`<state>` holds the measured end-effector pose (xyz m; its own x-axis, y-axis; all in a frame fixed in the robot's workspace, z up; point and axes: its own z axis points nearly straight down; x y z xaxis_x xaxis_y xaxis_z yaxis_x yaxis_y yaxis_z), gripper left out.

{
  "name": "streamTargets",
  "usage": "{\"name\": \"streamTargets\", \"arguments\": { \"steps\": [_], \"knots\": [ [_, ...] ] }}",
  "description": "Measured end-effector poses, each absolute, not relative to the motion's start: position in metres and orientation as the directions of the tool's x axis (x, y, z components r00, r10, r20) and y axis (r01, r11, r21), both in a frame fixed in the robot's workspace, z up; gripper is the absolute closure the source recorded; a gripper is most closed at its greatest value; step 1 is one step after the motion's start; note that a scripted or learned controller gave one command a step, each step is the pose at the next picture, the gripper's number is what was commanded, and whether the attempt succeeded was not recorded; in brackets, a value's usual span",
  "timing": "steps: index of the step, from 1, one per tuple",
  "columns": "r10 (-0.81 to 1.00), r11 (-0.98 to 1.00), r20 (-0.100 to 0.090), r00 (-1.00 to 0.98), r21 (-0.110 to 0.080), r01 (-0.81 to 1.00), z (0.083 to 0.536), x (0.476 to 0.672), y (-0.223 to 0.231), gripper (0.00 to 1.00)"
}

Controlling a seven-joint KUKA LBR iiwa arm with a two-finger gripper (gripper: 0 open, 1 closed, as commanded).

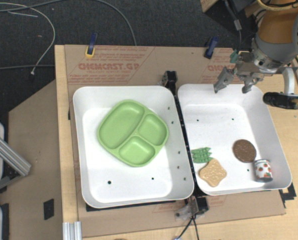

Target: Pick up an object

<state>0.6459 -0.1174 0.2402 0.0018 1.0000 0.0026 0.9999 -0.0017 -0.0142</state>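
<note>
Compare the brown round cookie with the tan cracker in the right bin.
The brown cookie is dark and round; the tan cracker is pale with a wavy, lobed edge. The cookie lies nearer the bin's right wall, the cracker near its left front corner. Both lie flat in the right bin.

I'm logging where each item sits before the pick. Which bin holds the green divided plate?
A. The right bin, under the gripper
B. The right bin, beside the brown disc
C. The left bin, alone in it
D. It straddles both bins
C: the green divided plate lies alone in the left bin, while the brown disc and the other small items lie in the right bin.
</note>
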Motion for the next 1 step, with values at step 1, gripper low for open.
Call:
{"name": "streamTargets", "arguments": {
  "steps": [1],
  "knots": [
    [1.000,0.000,0.001,0.000,-0.001,1.000,0.2478,0.6483,-0.1172,0.00]
  ]
}}
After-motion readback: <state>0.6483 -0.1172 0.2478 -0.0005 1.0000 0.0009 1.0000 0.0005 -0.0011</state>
